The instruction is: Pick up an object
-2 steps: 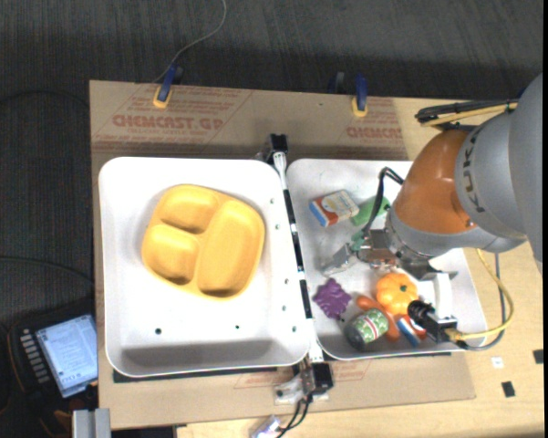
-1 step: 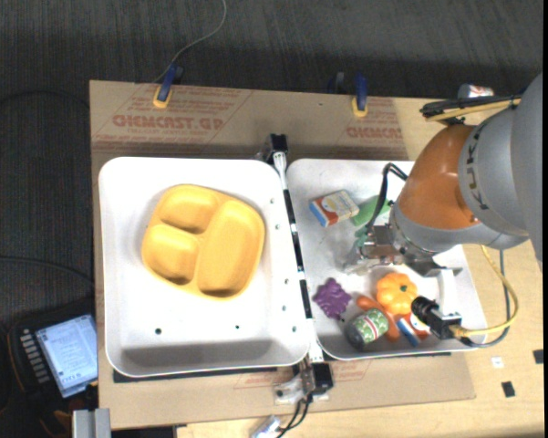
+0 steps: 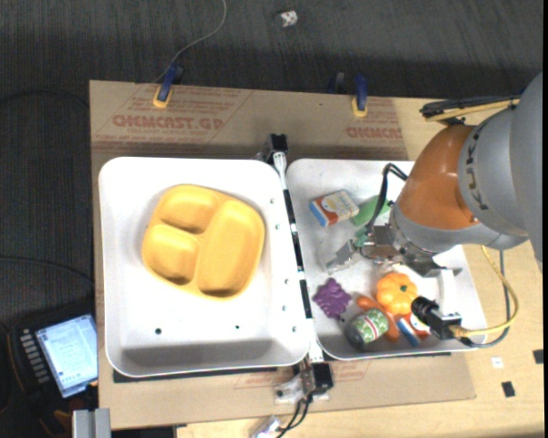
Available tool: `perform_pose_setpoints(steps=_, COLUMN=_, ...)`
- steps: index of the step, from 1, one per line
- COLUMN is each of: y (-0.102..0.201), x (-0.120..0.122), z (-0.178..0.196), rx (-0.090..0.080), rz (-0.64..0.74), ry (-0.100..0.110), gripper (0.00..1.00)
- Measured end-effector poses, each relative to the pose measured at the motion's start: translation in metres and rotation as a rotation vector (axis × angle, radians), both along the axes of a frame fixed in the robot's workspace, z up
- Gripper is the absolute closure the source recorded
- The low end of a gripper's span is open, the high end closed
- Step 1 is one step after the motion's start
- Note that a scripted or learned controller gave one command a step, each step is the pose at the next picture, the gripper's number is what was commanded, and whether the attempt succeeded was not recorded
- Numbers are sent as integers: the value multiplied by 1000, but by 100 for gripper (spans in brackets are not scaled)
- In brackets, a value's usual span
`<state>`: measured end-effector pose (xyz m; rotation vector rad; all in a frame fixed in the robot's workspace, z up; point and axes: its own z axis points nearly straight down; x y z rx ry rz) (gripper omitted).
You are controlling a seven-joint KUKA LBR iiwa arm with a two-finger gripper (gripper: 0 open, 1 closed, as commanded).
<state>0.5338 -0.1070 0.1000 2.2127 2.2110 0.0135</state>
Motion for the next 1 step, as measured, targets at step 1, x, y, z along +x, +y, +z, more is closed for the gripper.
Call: perform_pose_setpoints(steps=1, y=9, x=-28, z=-10, rx=-4, rz=0, ry=-5, gripper=0)
